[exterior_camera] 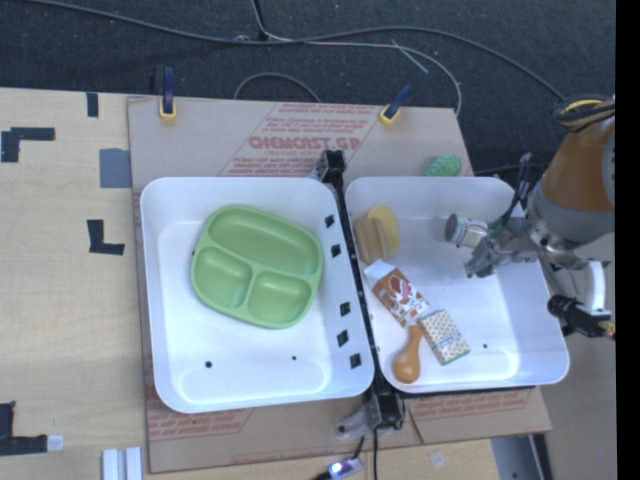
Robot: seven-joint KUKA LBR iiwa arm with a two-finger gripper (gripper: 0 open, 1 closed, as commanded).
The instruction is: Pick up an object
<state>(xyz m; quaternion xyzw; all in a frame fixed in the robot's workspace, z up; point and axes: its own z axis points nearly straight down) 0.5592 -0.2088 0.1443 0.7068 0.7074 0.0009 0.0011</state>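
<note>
Over the right bin [520, 363], gripper [478, 258] hangs at three o'clock.
Finger state: cannot tell. Best descend squarely over the snack packet [398, 295], clear of neighbours.

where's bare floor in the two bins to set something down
Left bin: a wide bare strip along the near wall, below the green tray. Right bin: bare floor between the small box and the right wall. Crowded by the divider: sponge, snack packet, wooden spoon.
</note>
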